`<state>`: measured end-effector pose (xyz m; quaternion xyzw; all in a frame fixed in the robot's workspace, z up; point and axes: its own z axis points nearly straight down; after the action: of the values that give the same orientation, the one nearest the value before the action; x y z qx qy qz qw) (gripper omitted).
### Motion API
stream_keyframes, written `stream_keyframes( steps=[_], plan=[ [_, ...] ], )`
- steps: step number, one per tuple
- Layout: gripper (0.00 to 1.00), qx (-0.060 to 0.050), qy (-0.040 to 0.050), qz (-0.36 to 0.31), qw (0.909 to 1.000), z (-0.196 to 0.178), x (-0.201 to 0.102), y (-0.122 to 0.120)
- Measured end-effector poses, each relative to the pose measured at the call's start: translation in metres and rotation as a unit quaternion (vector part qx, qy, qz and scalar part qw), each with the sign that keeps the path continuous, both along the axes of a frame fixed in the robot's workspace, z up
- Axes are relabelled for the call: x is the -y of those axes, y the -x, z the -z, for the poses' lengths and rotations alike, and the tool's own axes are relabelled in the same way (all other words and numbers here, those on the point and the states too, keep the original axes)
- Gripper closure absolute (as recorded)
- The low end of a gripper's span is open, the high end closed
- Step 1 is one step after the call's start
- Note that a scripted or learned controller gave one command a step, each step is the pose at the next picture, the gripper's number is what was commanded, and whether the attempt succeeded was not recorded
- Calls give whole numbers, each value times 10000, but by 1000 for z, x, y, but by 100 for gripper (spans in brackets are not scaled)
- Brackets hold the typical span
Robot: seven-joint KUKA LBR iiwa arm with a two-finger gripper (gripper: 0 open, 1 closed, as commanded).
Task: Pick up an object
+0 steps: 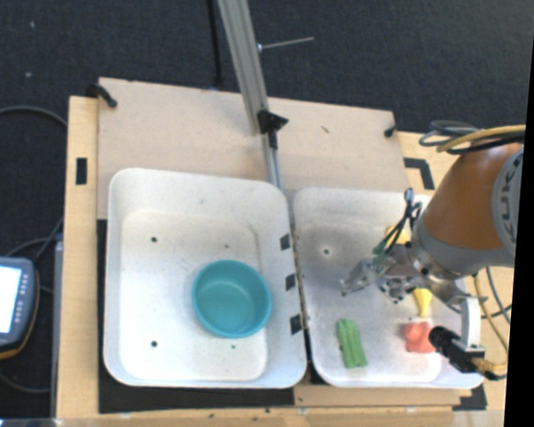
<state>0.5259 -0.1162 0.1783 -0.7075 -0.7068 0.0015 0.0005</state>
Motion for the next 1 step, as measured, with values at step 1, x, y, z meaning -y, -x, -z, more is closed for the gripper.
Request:
stream_keyframes(
  steps=[1],
  plan=[
    [0,-9,-2,2,10000,49,2,10]
  ],
)
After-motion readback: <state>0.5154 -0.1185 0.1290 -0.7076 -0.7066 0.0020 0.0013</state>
